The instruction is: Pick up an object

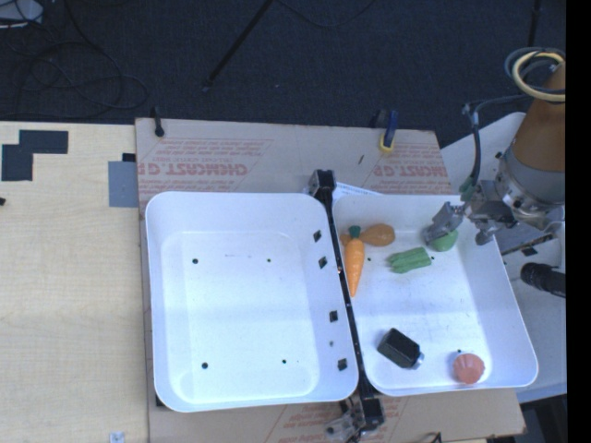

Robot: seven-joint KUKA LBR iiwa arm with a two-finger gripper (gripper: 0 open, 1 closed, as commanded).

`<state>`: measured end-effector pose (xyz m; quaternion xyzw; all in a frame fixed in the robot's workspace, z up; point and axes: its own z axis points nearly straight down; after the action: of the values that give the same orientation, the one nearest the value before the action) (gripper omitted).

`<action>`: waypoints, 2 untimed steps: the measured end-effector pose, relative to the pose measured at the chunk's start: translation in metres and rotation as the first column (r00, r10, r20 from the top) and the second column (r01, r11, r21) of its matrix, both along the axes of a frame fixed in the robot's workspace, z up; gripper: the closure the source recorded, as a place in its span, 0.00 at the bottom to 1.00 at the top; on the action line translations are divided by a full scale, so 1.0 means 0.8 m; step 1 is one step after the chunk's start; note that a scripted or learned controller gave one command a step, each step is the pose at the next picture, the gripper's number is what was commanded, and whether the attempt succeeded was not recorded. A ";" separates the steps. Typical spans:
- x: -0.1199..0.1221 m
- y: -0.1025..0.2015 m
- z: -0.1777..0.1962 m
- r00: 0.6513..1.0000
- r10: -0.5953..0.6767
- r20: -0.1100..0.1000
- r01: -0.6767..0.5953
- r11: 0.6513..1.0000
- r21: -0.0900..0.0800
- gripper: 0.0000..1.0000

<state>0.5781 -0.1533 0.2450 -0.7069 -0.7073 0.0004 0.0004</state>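
Five things are lying in the right bin (517,326): carrot (354,268), orange lump (378,235), green piece (409,260), black block (400,348), pink ball (468,368). At two o'clock, the hand (445,229) is pinching a sixth green object (444,240).

A flat brown cardboard sheet (231,160) with red print is lying under the two bins on the pale wooden worktop (65,284). A blue and yellow clamp (387,132) is gripping its far edge. Black cables (83,53) are trailing across the dark floor (323,53) beyond.
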 end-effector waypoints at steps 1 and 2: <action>-0.117 0.041 0.034 1.000 -0.003 -0.007 0.003 1.000 0.004 0.00; -0.129 0.130 0.035 1.000 0.003 -0.004 -0.003 1.000 0.002 0.00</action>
<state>0.4751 -0.0492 0.2729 -0.7057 -0.7085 0.0012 0.0028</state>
